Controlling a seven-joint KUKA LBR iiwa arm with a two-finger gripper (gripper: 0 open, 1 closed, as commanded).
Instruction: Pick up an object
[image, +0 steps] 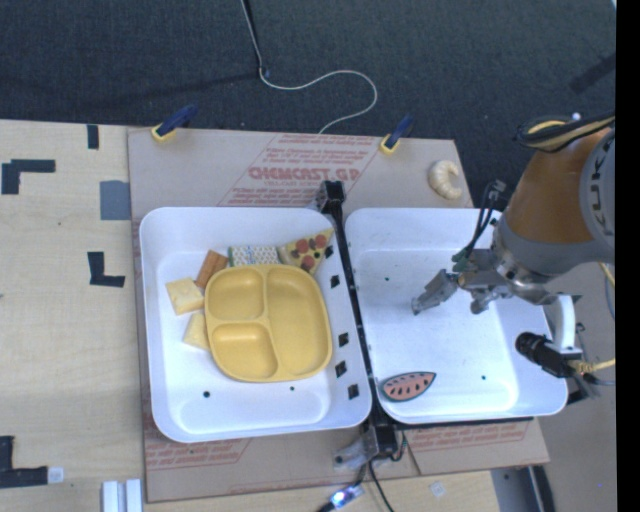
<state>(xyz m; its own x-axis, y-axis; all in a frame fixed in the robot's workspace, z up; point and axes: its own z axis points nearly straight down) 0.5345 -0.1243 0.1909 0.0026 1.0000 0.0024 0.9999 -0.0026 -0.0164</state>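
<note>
The watermelon slice (408, 385) lies flat near the front wall of the right bin (500, 395), probably light and thin, best pinched across its edges; the gripper (430, 297) hangs above, apart.

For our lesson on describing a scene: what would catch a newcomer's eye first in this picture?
Probably the big yellow divided plate in the left bin, with small toy foods tucked along its upper left edge. Next, the grey and orange robot arm reaching in from the right, its gripper over the right bin, and the watermelon slice lying near that bin's front edge.
</note>
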